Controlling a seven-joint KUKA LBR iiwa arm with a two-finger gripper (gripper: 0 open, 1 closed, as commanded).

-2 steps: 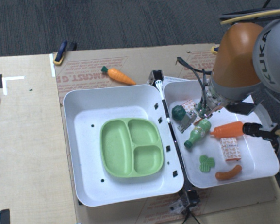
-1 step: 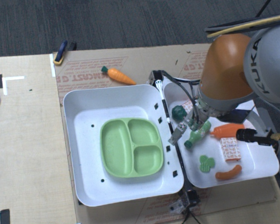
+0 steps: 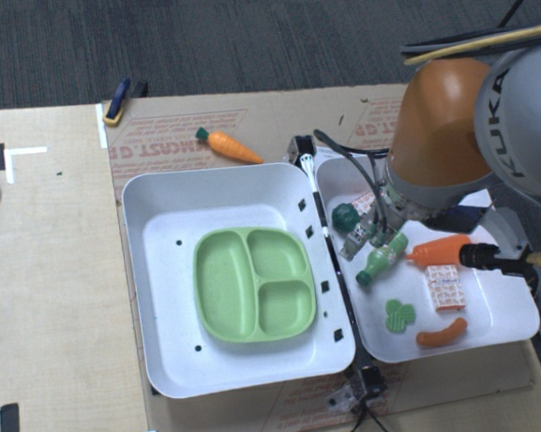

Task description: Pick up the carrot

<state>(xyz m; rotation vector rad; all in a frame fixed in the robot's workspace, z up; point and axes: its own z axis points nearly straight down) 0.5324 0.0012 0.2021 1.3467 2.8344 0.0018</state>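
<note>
Carrot (image 3: 230, 146) lies outside the bins, well apart from the claw (image 3: 371, 234), whose grip I cannot tell.

Setting: you are viewing a robotics lab bench.
Evidence: KUKA arm (image 3: 471, 136), taped cardboard (image 3: 272, 121), toy food bins (image 3: 164, 295).

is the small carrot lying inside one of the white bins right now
No, the carrot lies on the cardboard behind the left bin, outside its rim.

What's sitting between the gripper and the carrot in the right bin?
In the camera view, a green bottle lies between the gripper and the carrot, its top end right by the gripper, its other end near the carrot's tip.
</note>
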